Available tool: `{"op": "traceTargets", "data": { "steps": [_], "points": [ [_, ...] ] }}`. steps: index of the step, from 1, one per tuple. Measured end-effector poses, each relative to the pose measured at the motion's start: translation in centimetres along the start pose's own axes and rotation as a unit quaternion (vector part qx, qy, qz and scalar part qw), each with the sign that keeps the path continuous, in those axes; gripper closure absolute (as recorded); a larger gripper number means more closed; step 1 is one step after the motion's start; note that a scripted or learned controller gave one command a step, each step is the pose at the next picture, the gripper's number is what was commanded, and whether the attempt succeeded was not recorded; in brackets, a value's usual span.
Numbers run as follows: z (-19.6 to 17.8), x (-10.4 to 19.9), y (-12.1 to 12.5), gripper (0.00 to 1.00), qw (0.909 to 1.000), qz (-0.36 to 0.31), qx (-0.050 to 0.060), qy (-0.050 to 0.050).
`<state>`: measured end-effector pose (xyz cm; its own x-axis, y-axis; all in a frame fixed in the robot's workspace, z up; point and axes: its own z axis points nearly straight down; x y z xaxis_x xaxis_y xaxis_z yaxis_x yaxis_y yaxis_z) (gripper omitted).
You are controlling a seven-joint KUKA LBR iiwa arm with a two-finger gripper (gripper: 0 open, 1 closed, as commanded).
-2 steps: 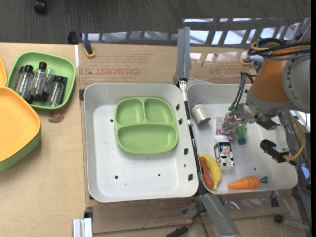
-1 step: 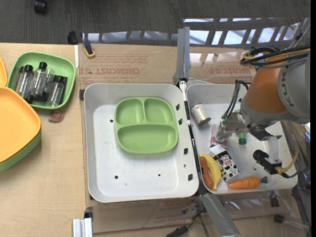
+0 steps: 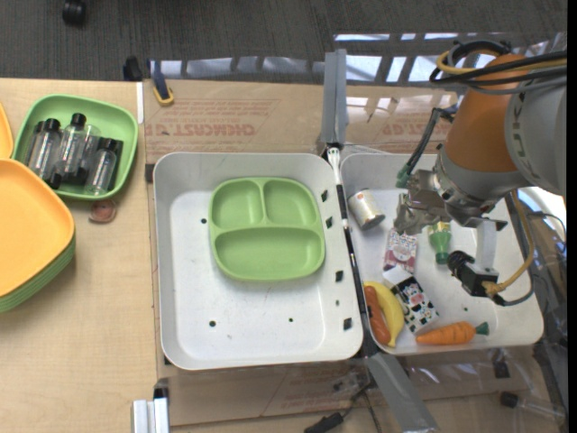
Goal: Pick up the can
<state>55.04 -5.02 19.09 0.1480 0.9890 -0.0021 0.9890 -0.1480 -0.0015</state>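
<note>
Over the right bin, gripper hovers beside the can; finger state unclear. Lying sideways, the can could roll off.

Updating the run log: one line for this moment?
can: lying in right bin, ungrasped | gripper: just right of can | green divided plate: left bin

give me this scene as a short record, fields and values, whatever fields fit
target: can, lying on its side near the left wall of the right bin
gripper: gripper low over the right bin, just right of the can, nothing seen held
other items in right bin: banana, carrot, patterned packet, black and white box
left bin: left bin holds a green divided plate
bench at left: green tray of small bottles, orange plates
task state: can not yet picked up
</note>
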Motion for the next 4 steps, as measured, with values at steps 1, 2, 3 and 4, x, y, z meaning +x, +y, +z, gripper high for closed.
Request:
{"op": "traceTargets", "data": {
  "steps": [1,2,3,4],
  "points": [
    [0.1,2.3,-3.3,1.0,0.9911,0.133,0.002,0.0],
    [0.1,0.3,-4.3,1.0,0.9998,0.021,0.001,0.0],
    [-0.7,2.3,-4.6,1.0,0.9966,-0.082,0.0,0.0],
    [-7.0,2.4,-2.8,1.0,0.9974,-0.072,0.0,0.0]
  ]
}}
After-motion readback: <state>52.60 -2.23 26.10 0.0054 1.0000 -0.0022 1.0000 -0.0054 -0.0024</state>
